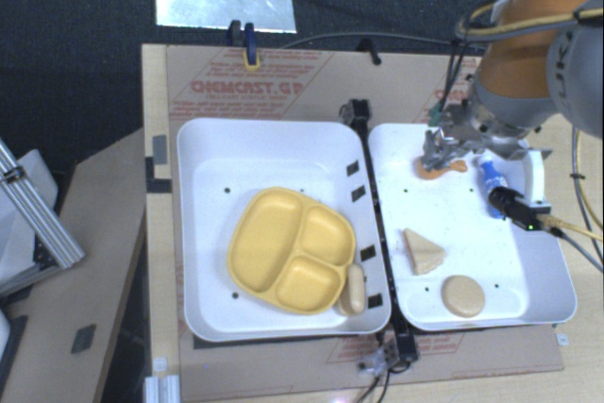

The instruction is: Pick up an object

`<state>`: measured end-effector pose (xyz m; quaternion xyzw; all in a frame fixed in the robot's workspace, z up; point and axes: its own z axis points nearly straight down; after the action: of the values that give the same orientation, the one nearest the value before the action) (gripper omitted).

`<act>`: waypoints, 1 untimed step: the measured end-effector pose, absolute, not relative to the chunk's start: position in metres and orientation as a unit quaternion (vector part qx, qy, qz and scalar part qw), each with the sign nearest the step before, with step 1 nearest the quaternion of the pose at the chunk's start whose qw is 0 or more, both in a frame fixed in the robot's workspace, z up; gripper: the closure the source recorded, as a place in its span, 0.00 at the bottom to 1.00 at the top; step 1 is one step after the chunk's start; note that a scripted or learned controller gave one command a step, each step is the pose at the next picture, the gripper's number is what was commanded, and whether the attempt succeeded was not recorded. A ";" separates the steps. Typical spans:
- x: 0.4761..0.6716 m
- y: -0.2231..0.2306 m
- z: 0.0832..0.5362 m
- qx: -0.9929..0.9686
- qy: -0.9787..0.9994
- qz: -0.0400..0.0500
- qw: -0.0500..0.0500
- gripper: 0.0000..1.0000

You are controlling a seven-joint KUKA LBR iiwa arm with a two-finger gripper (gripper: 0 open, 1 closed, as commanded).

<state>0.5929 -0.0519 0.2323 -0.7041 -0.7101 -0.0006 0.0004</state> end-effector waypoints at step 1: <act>0.592 0.005 0.239 -0.704 -0.711 -0.001 0.000 1.00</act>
<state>0.5918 0.0047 0.2394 -0.7035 -0.7107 -0.0014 0.0002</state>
